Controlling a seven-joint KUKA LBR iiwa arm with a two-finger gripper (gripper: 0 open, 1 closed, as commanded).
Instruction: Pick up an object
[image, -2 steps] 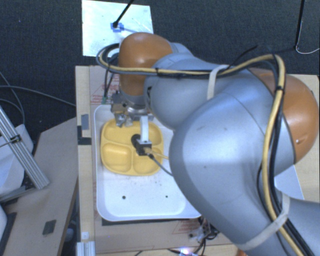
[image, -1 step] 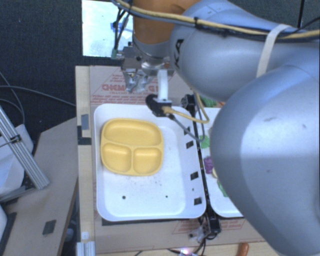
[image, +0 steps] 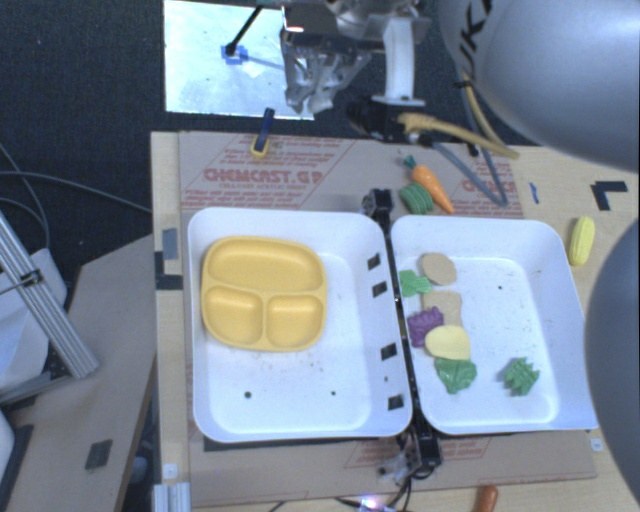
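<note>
Sitting on dark carpet, carrying a printed cardboard sheet: the worktop (image: 150, 300), with a bright reflective panel (image: 210, 60) lying beyond its far edge. Looming in from the right and above, filling the upper corner: the grey arm (image: 560, 70), blurred by closeness. Resting side by side on the cardboard: the left bin (image: 290, 400) and the right bin (image: 540, 250), touching along a hinged middle seam. Lying in the far part of the left bin: a yellow divided plate (image: 264, 292), apart from the bin walls.

Hanging high at the far edge, over the reflective panel and well away from both bins: the end effector (image: 318, 85). Holding nothing that can be seen beneath it; whether open or closed, impossible to tell from this slant.

Waiting in the right bin, clustered near the seam: a tan disc (image: 437, 267), a green piece (image: 413, 283) just beside it, a purple piece (image: 425, 322), a yellow lemon-like piece (image: 448, 342) touching the purple one, and a green leafy piece (image: 456, 375) just below. Lying somewhat apart toward the near right: another green leafy piece (image: 520, 376). Lying outside the bins on the cardboard: a toy carrot (image: 433, 188) past the far rim, and a small corn cob (image: 581, 240) by the right rim.

Judging from all this: nothing lifted yet, picking apparently not begun. Remaining: travelling over a bin, descending on one item, closing, raising.
</note>
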